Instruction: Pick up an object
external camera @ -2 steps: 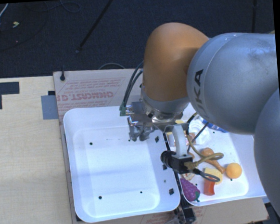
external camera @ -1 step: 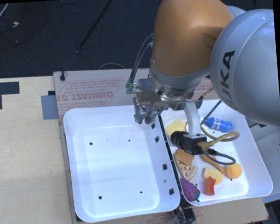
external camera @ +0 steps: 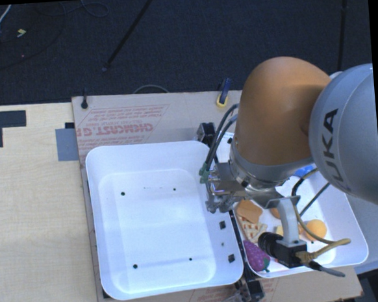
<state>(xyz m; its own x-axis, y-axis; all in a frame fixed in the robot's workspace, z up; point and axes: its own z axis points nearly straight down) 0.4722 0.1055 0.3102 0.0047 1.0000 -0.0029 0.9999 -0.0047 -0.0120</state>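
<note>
The arm's big orange and grey wrist [external camera: 285,126] hangs over the right bin [external camera: 356,248] and hides most of it. The gripper [external camera: 257,203] points down into that bin's left part, close above a tan waffle-like piece [external camera: 249,215]. Below the piece lies a purple object [external camera: 256,254]. An orange ball [external camera: 316,228] sits further right, with a thin tan stick [external camera: 328,245] near it. A bit of blue [external camera: 304,170] shows at the wrist's edge. I see nothing held.
The left bin [external camera: 102,219] is to the left of the arm, its right wall close beside the gripper. Both bins rest on a cardboard sheet [external camera: 134,122] on the pale wooden bench [external camera: 32,224]. A blue and yellow clamp [external camera: 223,93] sits at the sheet's back edge.
</note>
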